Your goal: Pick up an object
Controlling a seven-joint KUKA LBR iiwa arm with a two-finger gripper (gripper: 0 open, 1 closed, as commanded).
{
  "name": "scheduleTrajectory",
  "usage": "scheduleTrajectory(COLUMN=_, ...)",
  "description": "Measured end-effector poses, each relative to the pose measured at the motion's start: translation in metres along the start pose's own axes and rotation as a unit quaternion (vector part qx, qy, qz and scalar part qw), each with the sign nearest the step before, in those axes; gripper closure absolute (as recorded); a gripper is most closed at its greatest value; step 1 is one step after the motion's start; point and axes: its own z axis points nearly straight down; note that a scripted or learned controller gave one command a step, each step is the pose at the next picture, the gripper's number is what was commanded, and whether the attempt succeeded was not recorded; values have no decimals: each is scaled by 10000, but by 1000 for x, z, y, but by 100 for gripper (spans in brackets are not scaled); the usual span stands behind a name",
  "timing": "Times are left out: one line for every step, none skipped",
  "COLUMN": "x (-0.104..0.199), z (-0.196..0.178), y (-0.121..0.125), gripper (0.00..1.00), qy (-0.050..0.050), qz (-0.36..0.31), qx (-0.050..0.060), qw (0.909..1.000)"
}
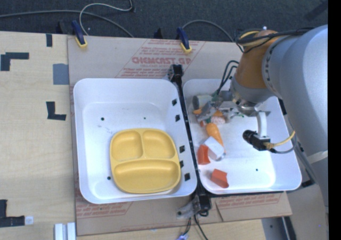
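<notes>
Lying glossy: a rounded yellow plastic tray (145,160).

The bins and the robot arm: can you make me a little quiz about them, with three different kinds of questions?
1. True or false: the yellow divided plate lies in the left bin.
2. Which bin is the arm reaching into? A) the left bin B) the right bin C) neither
3. Fill in the missing word: the small red block lies near the right bin's ____ edge, the one closest to the bottom of the picture.

Key:
1. True. The plate lies in the left bin, toward its front.
2. B. The end effector is down among the small toys at the back of the right bin.
3. Front.
</notes>
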Motion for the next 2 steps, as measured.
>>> scheduleTrajectory(x=13, z=0, y=-3, gripper=0, qy=-16, qz=3, qx=-33, qw=10000)
scheduleTrajectory(x=13, z=-9, y=-4, gripper=100, qy=-18, qz=0, qx=-18, qw=10000)
